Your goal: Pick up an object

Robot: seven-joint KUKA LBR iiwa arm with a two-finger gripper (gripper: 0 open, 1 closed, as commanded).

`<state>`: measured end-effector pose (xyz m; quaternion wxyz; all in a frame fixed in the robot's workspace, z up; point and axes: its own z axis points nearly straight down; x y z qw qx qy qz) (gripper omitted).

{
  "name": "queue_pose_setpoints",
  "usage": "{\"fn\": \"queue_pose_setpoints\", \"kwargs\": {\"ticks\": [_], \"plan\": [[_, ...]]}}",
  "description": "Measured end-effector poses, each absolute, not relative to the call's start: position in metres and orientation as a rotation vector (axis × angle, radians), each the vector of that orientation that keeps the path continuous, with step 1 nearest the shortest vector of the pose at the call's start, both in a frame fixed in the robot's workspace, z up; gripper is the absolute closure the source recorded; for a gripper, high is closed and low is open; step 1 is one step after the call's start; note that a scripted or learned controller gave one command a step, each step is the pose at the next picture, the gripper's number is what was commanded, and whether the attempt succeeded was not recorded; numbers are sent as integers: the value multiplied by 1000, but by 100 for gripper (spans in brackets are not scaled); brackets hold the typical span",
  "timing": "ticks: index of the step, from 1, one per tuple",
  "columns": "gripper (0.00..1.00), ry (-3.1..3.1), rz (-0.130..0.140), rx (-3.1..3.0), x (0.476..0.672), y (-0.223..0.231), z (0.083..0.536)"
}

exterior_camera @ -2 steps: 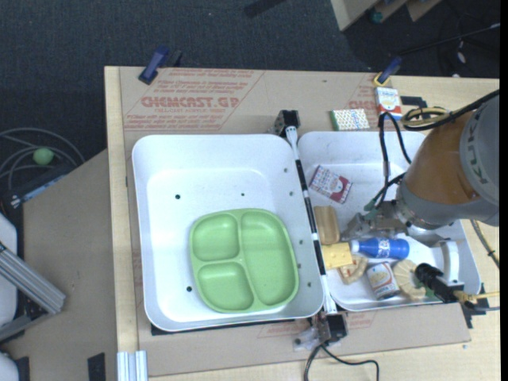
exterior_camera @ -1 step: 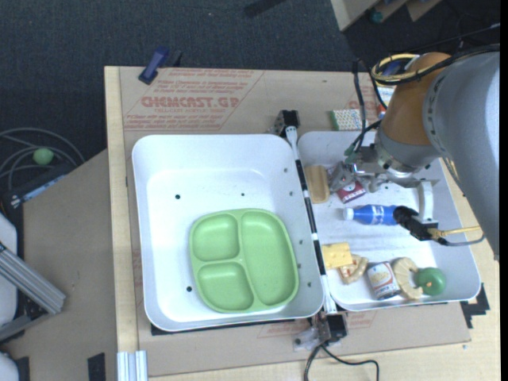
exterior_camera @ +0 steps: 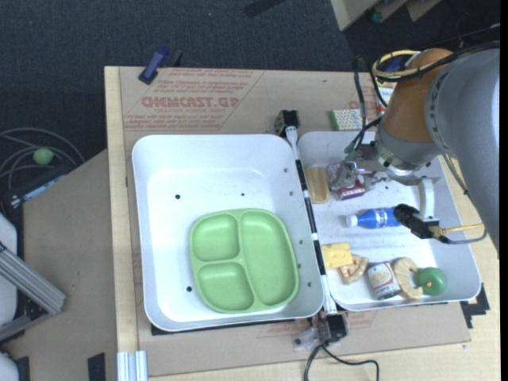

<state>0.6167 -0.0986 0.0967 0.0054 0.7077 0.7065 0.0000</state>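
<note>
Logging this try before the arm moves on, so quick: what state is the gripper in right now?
Gripper: low in the right bin among the small items; whether it is open, closed or holding anything cannot be told.

You look down on dark blue carpet (exterior_camera: 159, 14) around a pale wood bench (exterior_camera: 198, 94) printed with red lettering; coiled grey cables (exterior_camera: 32, 169) lie at left.
</note>
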Motion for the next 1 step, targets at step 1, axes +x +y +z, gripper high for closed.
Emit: {"fn": "queue_pose_setpoints", "kwargs": {"ticks": [1], "plan": [[100,2223,3,2219,582,-35,185]]}}
